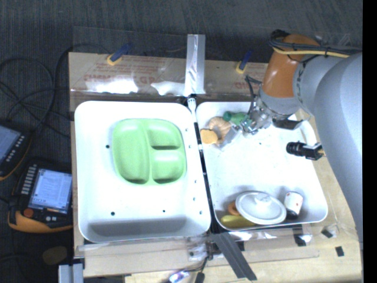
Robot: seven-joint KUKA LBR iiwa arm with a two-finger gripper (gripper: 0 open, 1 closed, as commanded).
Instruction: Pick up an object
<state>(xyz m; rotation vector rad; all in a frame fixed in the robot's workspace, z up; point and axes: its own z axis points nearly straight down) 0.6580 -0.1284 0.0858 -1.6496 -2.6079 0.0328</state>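
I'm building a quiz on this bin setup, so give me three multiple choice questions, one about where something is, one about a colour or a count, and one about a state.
1. Where does the green tray lie?
A. left bin
B. right bin
C. on the bench outside the bins

2. What colour are the bins?
A. blue
B. white
C. black

3. Where is the gripper now?
A. over the left bin
B. above the bench edge, clear of both bins
C. low in the right bin's far part, beside the small objects there

Answers:
1. A, the tray sits in the middle of the left bin.
2. B, both bin walls show white.
3. C, the arm reaches down into that end, next to the tan and green items.
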